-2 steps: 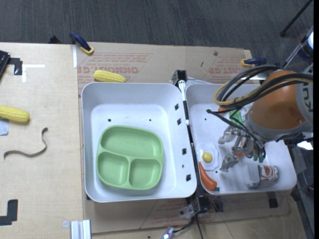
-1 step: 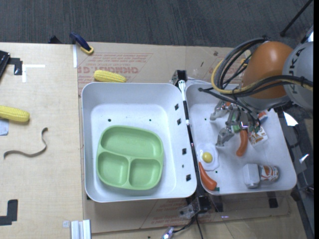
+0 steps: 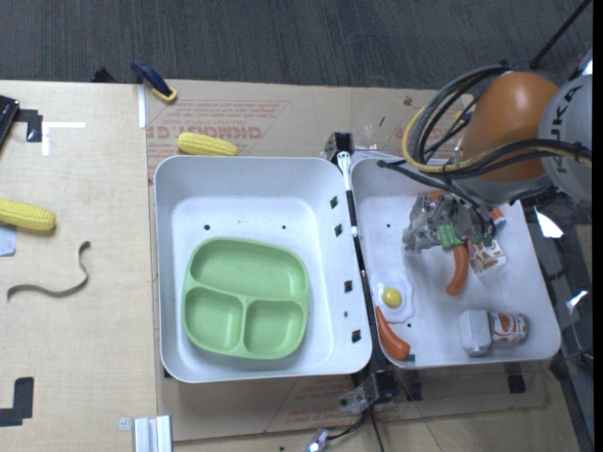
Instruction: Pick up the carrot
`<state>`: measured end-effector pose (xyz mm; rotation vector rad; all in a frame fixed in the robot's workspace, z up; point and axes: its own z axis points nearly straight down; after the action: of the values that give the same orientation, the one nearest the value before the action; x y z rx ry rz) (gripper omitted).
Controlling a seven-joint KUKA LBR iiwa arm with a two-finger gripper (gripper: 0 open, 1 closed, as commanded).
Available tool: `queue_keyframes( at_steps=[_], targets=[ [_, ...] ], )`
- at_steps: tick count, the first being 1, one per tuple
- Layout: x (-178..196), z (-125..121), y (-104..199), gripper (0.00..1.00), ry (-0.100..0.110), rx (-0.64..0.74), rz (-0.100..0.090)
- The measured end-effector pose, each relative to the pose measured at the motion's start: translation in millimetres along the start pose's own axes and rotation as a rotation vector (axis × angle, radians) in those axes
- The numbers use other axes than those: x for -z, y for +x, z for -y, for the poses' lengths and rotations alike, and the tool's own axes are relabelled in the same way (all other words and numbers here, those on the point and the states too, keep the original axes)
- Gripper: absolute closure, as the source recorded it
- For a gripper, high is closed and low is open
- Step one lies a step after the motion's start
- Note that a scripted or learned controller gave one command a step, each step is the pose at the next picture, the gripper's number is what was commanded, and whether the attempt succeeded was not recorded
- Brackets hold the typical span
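A pale green tray [image 3: 248, 299] sits in a white bin [image 3: 170, 252]; an orange carrot [image 3: 393, 337], a white-and-yellow fried egg [image 3: 392, 298] and yellow corn [image 3: 207, 144] stand out.

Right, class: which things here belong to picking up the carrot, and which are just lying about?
Job in hand:
carrot
pincer
right bin

Lying about:
fried egg
red-orange piece
can
small carton
green plate
left bin
near corn cob
far-left corn cob
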<state>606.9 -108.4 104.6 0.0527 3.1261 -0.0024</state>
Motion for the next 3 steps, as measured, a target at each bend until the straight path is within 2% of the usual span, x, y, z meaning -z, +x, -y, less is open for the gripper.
queue_keyframes(
  at_steps=[1,2,3],
  targets=[
    [88,-56,-42,1.00,0.000,-0.222,-0.007],
    [88,-55,-42,0.00,0.000,-0.222,-0.008],
    [-12,11,2,0.00,0.001,-0.189,-0.009]
  ],
)
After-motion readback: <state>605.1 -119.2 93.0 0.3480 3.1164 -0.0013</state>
